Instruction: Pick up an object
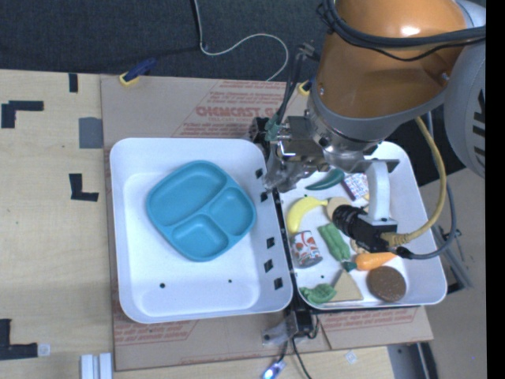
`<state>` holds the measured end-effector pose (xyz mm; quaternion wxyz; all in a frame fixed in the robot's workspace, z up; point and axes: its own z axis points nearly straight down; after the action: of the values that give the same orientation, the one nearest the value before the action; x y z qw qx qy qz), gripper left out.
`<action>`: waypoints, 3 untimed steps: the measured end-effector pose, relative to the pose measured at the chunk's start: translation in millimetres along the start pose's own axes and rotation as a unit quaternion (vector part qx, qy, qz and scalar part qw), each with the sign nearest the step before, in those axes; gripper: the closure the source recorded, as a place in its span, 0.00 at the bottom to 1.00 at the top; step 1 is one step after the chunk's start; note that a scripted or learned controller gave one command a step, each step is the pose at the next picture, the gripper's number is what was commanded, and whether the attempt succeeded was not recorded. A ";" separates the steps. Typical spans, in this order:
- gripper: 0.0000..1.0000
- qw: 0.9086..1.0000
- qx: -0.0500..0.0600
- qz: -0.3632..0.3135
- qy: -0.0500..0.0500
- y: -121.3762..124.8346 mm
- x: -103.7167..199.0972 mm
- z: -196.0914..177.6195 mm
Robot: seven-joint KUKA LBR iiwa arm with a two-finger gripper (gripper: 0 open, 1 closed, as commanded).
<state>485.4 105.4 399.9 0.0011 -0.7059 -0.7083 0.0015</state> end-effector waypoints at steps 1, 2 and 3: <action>1.00 1.000 0.001 0.000 0.000 0.0 0.5 -9.4; 1.00 1.000 -0.003 0.005 -0.001 -1.9 -71.6 -40.7; 1.00 1.000 0.000 0.000 0.000 -2.1 -46.6 -23.9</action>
<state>483.5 58.8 423.9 0.0010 -0.7061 -0.7081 0.0015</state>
